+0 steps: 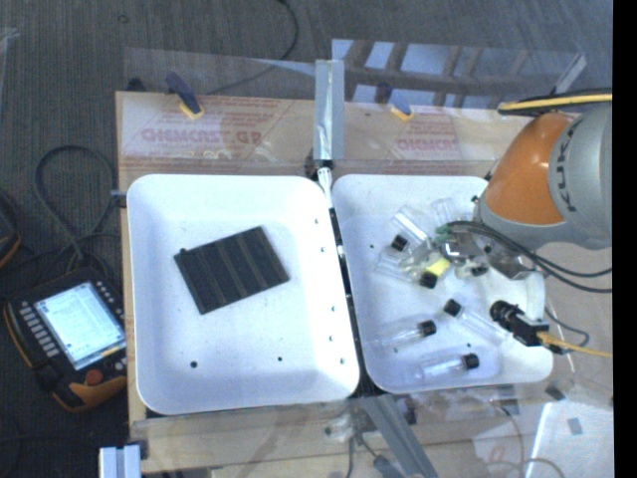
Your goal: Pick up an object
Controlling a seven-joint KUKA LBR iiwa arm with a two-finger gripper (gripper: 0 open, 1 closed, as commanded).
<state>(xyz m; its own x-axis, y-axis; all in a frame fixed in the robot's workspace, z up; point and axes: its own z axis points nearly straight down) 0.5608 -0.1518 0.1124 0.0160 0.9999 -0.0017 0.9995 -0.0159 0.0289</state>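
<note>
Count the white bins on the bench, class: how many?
2. The left bin holds a dark ribbed panel; the right bin holds small clear vials, with the arm over its right side.

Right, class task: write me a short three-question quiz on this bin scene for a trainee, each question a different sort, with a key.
1. True or false: the dark ribbed panel lies in the left bin.
2. Which bin holds the clear vials with black caps? A) left B) right C) both
3. Fill in: the arm's band above the wrist is ____.

Key: 1 true. 2 B, the right bin. 3 orange.
</note>
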